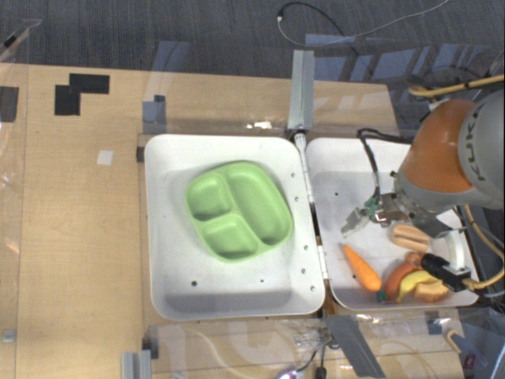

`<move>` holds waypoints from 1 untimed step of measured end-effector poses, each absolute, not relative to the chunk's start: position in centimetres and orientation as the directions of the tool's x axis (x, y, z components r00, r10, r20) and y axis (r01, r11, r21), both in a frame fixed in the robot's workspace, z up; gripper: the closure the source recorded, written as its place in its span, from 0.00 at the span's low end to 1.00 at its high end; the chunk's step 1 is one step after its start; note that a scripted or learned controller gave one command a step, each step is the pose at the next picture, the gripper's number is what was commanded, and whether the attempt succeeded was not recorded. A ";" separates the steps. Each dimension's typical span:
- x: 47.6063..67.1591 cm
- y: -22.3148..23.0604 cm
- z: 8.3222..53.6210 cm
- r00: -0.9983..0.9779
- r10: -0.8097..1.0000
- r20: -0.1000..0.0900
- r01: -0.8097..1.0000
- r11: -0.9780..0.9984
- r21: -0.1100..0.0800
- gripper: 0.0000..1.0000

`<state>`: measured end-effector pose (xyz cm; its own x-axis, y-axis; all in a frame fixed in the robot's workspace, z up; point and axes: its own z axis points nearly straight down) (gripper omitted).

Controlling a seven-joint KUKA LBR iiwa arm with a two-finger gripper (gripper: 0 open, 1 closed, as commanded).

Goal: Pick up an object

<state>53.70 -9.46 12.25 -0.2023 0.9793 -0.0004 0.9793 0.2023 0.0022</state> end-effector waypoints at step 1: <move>61.4 -17.4 15.4 -0.234 0.972 -0.004 0.972 0.234 0.007 0.00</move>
